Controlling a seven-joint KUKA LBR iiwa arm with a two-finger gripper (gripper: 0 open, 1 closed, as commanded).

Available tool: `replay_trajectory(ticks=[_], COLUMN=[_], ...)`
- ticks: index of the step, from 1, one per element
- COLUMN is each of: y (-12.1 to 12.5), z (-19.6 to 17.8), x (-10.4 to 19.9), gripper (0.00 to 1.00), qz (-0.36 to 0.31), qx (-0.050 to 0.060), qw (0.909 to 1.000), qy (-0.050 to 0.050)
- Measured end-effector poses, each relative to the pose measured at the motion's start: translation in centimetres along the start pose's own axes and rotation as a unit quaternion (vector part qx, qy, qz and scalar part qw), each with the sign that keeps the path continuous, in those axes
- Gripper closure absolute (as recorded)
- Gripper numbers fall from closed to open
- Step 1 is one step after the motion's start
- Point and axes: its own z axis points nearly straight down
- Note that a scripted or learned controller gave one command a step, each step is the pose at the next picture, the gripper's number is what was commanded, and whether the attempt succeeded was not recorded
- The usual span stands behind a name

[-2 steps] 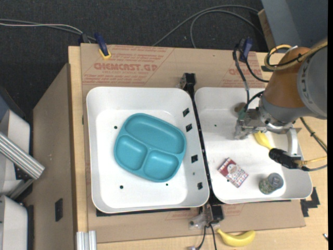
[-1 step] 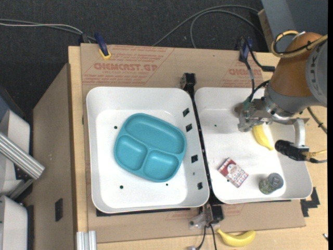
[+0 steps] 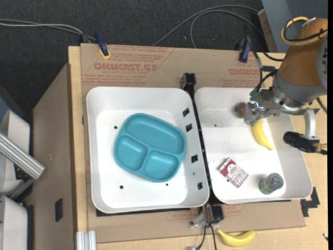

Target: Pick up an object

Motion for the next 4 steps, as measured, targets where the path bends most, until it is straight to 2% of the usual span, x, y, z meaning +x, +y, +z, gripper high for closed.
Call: replay_trajectory(ticks=[1, 3, 4], y=[-0.4, -1.6, -3.5], z=[-4.7, -5.3, -5.8], x=[0.4, 11.3, 16.6], gripper=[1.00, 1.00, 1.00], qz=[0.000, -0.003, -0.003], qx=[0.000, 0.004, 0.005], qw=[1.0000, 1.0000, 1.0000], qy=[0.000, 0.002, 0.002])
